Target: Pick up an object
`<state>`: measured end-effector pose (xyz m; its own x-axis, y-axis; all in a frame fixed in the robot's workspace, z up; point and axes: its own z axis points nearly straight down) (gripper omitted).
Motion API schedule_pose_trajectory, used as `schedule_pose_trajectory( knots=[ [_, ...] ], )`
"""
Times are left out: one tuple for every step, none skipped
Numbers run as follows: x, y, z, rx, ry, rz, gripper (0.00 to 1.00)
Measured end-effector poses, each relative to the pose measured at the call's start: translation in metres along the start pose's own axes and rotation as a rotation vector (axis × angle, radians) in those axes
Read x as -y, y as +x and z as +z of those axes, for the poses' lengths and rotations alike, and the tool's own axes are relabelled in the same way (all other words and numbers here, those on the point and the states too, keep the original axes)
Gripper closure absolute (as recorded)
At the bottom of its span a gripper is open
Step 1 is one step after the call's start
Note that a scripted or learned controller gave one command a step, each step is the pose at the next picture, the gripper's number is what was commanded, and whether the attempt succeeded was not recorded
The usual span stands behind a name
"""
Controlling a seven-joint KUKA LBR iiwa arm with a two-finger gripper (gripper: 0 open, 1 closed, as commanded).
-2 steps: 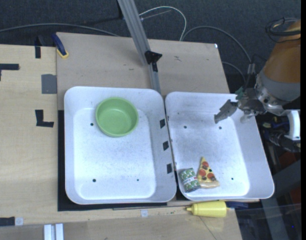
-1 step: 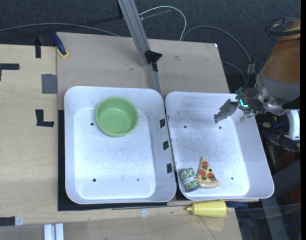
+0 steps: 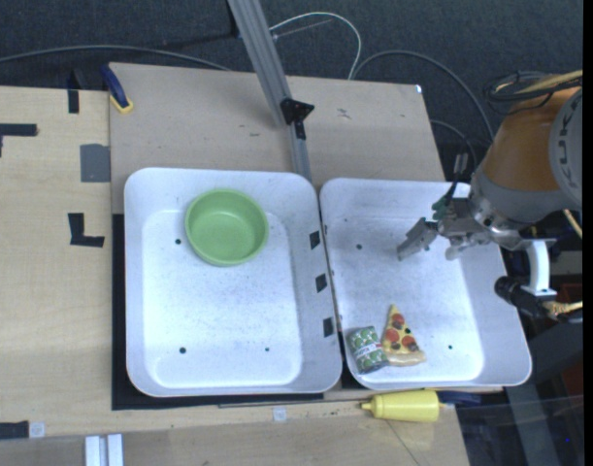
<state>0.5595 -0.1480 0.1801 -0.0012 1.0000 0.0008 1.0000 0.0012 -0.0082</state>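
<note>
- Over the right bin (image 3: 490,357), the gripper (image 3: 434,245) hangs above the upper middle part of the floor, and the grey arm with its orange band (image 3: 529,144) comes in from the right.
- Its two fingers stand apart and nothing is between them; one grey finger (image 3: 412,241) points to the left and down.
- Near the front edge of the same bin lies a toy pizza slice (image 3: 403,338), yellow with red dots.
- Just beside it, on its left, lies a small green packet (image 3: 365,348); the two seem to touch.
- Both are well apart from the gripper.
- The left bin (image 3: 150,357) holds a green bowl (image 3: 226,225) in its back part, standing upright.
- A yellow bottle (image 3: 405,406) lies on its side on the bench, in front of the right bin.
</note>
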Motion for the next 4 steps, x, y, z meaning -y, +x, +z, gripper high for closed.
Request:
schedule_pose_trajectory(
  knots=[
    [0.005, 0.010, 0.055, 0.000, -0.001, 0.000, 0.00],
    [0.005, 0.010, 0.092, 0.003, -0.009, 0.000, 0.00],
    [0.005, 0.012, 0.081, 0.000, -0.008, -0.002, 1.00],
    [0.012, 0.014, 0.021, 0.002, -0.012, -0.001, 1.00]
  ],
)
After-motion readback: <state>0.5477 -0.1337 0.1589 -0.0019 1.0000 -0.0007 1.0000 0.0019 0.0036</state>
